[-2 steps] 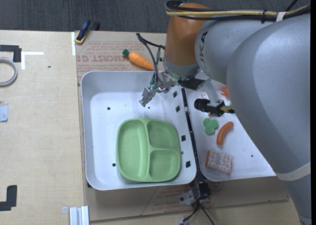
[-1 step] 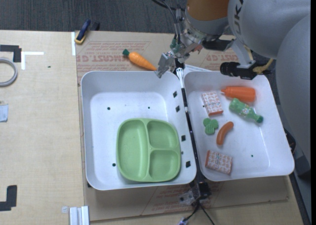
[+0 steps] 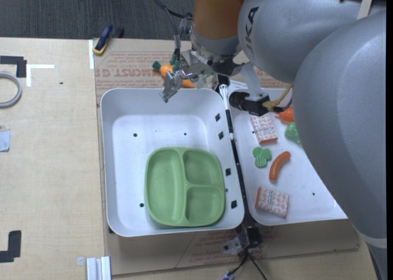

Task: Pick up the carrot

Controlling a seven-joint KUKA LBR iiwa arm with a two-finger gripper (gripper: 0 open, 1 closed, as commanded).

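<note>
The carrot (image 3: 166, 70), orange with a small green top, hangs over the back rim of the left bin (image 3: 123, 150). My gripper (image 3: 175, 79) is shut on it, and the metal fingers (image 3: 169, 90) cross the carrot's body. The grey arm with its orange band fills the upper right and hides part of the right bin.
A green divided plate (image 3: 184, 186) lies in the left bin. The right bin (image 3: 307, 208) holds a sausage (image 3: 278, 165), a green toy (image 3: 262, 156), two red-and-white boxes (image 3: 271, 202) and an orange piece (image 3: 286, 114) near the arm. A blue tool (image 3: 103, 38) lies on the bench behind.
</note>
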